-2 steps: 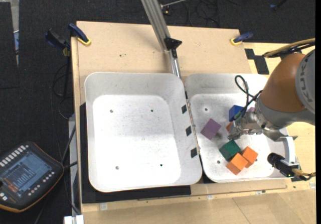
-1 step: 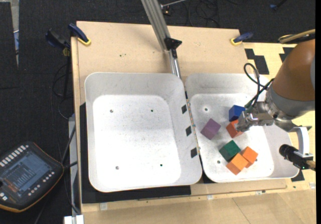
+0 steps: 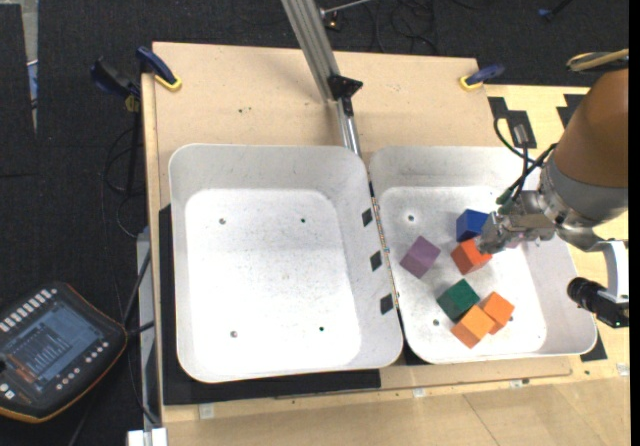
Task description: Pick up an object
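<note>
At the lower left corner of the frame a handheld control pad with a lit screen is seen lying on the dark floor beside the bench. Just above the bench's near edge, the left bin and the right bin are set side by side, touching along their inner rims. In the lower part of the right bin an orange block is found, with a green block touching it on its upper left. A purple block lies a little further up and to the left, apart from the others. Above the green block a red-orange block is placed, with a blue block just behind it. The gripper is lowered from the right over the red-orange block's right edge; whether it is wide, narrow or holding anything cannot be told. Further up, two blue and yellow clamps are fixed at the bench's far corners, and a metal pole slants toward the top of the frame.
</note>
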Controlling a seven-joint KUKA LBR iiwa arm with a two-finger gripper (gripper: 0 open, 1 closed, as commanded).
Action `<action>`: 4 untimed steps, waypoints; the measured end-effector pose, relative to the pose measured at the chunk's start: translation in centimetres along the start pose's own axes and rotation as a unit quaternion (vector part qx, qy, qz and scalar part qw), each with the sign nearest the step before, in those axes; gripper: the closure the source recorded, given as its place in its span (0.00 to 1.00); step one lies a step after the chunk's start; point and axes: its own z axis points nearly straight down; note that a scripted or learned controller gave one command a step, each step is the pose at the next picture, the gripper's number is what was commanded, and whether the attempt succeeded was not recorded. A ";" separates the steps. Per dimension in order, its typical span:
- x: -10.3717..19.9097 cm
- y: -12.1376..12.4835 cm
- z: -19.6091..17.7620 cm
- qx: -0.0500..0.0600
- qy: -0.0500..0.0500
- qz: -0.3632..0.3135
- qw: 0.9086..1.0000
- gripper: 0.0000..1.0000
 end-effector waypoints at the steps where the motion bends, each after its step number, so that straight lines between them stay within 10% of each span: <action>1: 4.9 1.6 -1.2 0.001 0.001 -0.003 1.000 1.00; 4: 20.0 8.2 -3.0 0.001 0.002 -0.003 1.000 1.00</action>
